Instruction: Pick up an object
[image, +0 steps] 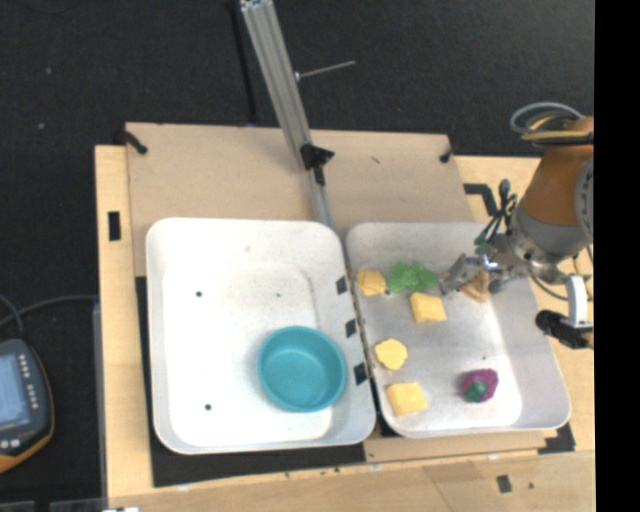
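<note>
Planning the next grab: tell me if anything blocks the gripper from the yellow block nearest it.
Nothing visible does. The gripper hovers just right of the yellow block; the green piece lies up-left, off that path.

Tan wooden bench on dark carpet floor; even light.

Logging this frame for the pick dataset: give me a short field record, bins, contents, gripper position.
left bin: blue bowl
right bin: four yellow pieces, at and; green piece; purple and green piece
gripper: over upper part of right bin, beside a small tan object
grasp: cannot tell
</note>
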